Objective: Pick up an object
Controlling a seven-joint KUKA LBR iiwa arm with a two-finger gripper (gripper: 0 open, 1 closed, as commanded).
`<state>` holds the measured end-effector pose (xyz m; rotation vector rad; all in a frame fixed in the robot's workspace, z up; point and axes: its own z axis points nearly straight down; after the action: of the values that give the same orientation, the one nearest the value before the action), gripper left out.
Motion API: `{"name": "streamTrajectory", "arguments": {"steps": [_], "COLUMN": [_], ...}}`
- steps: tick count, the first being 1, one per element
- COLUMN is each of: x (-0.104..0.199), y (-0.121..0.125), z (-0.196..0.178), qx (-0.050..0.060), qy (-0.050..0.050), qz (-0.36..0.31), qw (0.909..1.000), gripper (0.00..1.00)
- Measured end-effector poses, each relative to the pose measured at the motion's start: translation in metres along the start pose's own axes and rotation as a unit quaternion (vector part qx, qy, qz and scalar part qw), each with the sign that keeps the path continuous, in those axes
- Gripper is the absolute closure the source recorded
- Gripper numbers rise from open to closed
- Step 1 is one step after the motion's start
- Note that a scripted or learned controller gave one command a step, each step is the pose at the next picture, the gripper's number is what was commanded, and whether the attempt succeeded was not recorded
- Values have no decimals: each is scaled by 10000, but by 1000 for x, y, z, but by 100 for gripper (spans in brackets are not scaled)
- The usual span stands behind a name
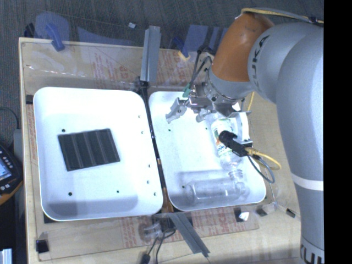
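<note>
Right, my pincer [184, 108] is hanging over the far end of the right bin [173, 191], and I can't tell from this slanted view how it's set or whether anything is in it. What I see is a pale metal piece sticking out toward the left bin [47, 103], with nothing visibly caught there.

Just nearer me than the pincer, along the right bin's outer wall, lies a small clear bottle [226, 147] with a label, partly under the black cable fitting on the wrist. Beyond that, at the near end, a bigger clear jar [212, 190] lies on its side, almost touching the small one.

My worry: both are see-through, round and lying flat, so a squeeze that lands off-centre will likely roll them away or squirt them out. The small one hugs the wall, so the wall may block a clean descent. The loose yellow-and-black cable [258, 157] dangles right over it and could snag.

Well off to the left, in the other bin, a flat dark ribbed mat [88, 149], too thin to pinch easily.

Count: two bins, two clear containers, one mat.
</note>
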<state>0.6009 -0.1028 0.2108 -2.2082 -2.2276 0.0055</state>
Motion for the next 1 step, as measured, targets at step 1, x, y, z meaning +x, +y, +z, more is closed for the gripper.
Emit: {"name": "streamTrajectory", "arguments": {"steps": [1], "x": [-45], "y": [-20], "z": [-22], "qx": [-28], "qy": [-12], "qz": [766], "qw": [9971], "gripper": [0]}}
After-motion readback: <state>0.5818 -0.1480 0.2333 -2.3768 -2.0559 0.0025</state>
